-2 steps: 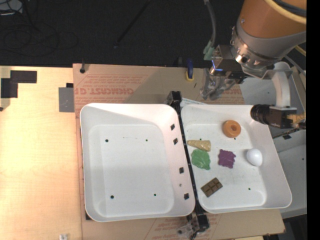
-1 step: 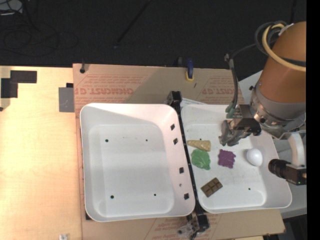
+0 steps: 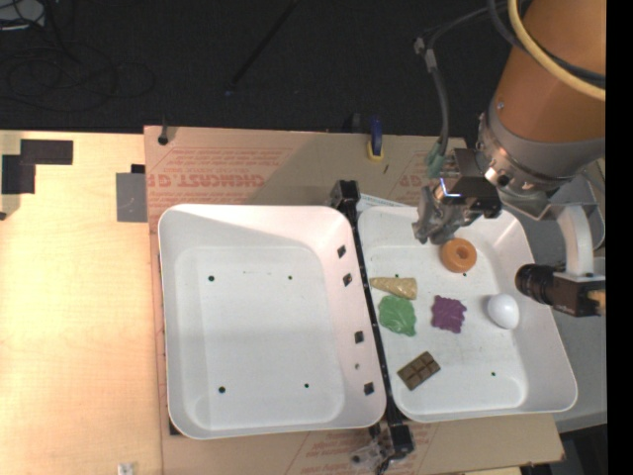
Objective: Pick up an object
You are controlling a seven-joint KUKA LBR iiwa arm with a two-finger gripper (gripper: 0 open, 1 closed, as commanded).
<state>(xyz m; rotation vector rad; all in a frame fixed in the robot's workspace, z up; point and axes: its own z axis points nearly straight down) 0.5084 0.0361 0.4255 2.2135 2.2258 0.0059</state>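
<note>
Camera view: fingers [image 3: 435, 228] above right bin [image 3: 539, 384], beside orange ring [image 3: 459, 255]; spread unclear

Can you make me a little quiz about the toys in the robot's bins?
1. True or false: the purple toy lies in the left bin.
2. Which thing is nearest the gripper? A) white egg B) orange ring C) brown bar
3. What colour is the toy just below the yellow cone?

Key: 1. False, it lies in the right bin. 2. B. 3. Green.
</note>
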